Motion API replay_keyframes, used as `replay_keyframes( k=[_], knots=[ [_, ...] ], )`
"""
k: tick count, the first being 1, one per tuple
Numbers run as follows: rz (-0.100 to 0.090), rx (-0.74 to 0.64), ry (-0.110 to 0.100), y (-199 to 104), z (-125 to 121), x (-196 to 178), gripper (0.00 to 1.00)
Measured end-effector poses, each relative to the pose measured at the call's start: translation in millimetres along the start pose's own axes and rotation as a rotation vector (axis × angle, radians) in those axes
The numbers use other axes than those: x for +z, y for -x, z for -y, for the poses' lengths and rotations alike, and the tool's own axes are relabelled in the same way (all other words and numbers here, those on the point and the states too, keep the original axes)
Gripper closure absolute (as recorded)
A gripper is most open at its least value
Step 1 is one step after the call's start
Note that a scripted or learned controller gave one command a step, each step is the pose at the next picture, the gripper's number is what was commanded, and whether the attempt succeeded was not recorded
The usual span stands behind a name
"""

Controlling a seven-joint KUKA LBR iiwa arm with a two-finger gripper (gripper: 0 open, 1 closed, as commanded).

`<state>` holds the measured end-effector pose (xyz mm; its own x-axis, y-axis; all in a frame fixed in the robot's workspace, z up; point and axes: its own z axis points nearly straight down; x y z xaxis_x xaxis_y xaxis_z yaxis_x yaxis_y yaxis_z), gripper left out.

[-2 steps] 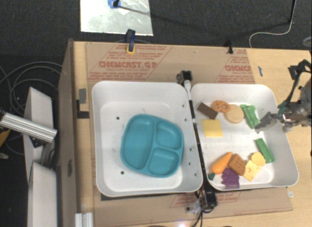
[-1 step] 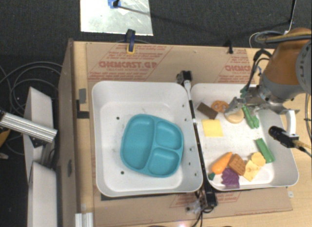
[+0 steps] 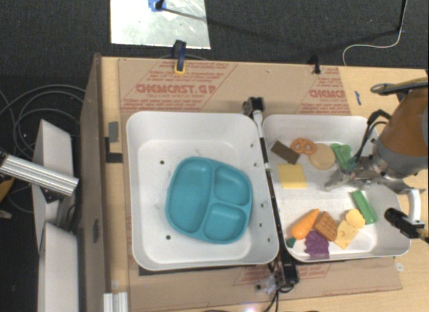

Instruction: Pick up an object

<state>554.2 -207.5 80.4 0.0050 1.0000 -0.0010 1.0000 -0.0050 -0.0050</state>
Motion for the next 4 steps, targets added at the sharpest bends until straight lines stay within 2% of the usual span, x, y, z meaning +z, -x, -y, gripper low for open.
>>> replay_keyframes(
  k=[1,2,3,4],
  knots=[
    [0.001,-0.013,0.015,-11.6,-82.7,-6.2,0.00],
    [0.001,-0.012,0.010,-9.8,-79.9,-17.5,1.00],
    [-0.004,-0.016,-0.011,-87.0,-112.4,-46.5,1.00],
    [-0.004,-0.017,0.013,-162.2,-103.3,-109.3,1.00]
  ],
)
